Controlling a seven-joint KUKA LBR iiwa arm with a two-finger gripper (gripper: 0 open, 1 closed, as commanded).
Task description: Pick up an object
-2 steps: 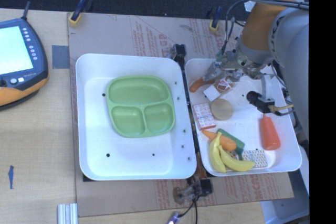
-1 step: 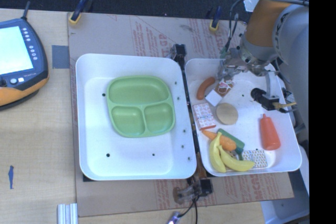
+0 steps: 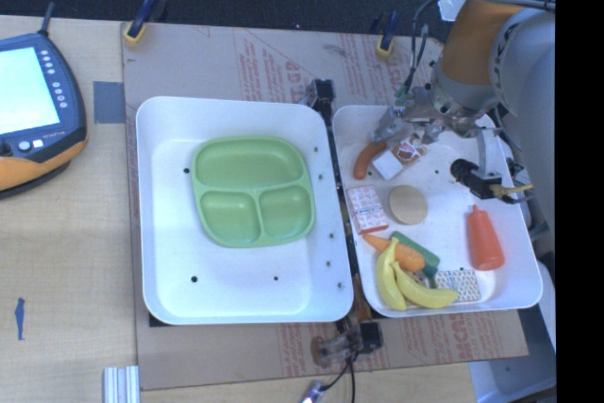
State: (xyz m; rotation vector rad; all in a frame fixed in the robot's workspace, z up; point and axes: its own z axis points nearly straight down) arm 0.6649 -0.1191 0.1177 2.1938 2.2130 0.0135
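Gripper [image 3: 408, 129] is low over the back of the right bin [image 3: 528, 283], but honestly can't tell what the jaws are doing, it's all a dark tangle there. A small white packet [image 3: 389, 164] and a hot dog [image 3: 366, 159] sit right under it, partly hidden. The arm [image 3: 495, 38] gets cut off at the edge. Banana [image 3: 408, 288], carrot [image 3: 401, 252], red bottle [image 3: 485, 239] and a tan disc [image 3: 408, 204] lie nearer the front. Left bin [image 3: 160, 203] has a green divided plate [image 3: 253, 191]. Both sit on cardboard [image 3: 255, 61] over a wooden bench [image 3: 57, 278], teach pendant [image 3: 33, 109] at left.
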